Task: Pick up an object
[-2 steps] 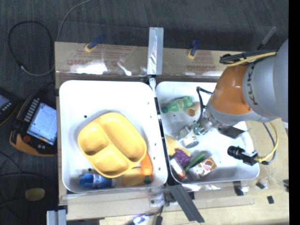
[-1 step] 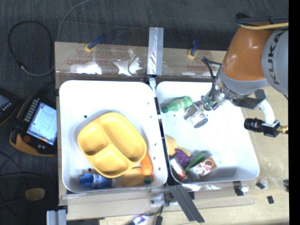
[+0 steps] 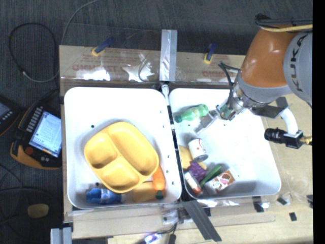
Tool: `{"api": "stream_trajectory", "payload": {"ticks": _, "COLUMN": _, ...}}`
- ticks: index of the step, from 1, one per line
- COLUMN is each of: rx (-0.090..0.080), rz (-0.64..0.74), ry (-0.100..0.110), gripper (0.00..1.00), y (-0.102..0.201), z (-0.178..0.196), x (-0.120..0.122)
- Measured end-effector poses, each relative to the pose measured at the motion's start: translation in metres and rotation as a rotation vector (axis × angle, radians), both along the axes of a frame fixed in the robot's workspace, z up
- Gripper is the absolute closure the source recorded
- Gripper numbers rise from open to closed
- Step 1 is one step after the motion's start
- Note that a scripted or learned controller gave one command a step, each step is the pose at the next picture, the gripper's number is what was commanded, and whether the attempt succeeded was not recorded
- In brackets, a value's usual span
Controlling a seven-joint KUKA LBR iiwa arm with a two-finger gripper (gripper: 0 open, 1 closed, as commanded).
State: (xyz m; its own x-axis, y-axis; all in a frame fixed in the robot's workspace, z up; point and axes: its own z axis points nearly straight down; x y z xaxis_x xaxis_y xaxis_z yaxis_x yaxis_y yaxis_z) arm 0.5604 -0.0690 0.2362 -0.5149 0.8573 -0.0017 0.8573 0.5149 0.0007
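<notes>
Bins sit side by side on the table [image 3: 76,55], left bin [image 3: 76,100] and right bin [image 3: 254,146] meeting at a shared middle rim. The arm [image 3: 277,55] reaches in from the right, orange band over the right bin's upper right corner. Its claw [image 3: 203,122] hangs over the upper middle of the right bin, just beside the green bottle [image 3: 190,113], which lies on its side near the bin's upper left corner. The bottle is not between the claw's tips; from this slant I cannot tell whether the claw is spread or clenched, and nothing shows gripped in it.

Lower in the right bin, a small white can [image 3: 197,149] with a red label stands near the middle rim. Below it a cluster crowds the lower left corner: a purple item [image 3: 198,172], a dark green stick [image 3: 212,173] lying tilted, a red-and-white packet [image 3: 222,181], and a yellow piece [image 3: 185,157] against the rim.

The left bin holds a yellow divided tray [image 3: 122,155], tilted, covering much of the floor. An orange carrot [image 3: 159,180] lies at its lower right edge, and a blue item [image 3: 101,196] rests along the bin's bottom wall.

Off the table, at left, a handheld pendant [image 3: 40,133] with a lit screen lies on the dark floor.
</notes>
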Motion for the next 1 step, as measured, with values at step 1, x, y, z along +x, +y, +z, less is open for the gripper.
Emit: {"api": "stream_trajectory", "payload": {"ticks": 1, "rx": 0.001, "rz": -0.085, "ry": -0.001, "gripper": 0.0, "y": -0.0399, "z": -0.1425, "x": -0.0061}}
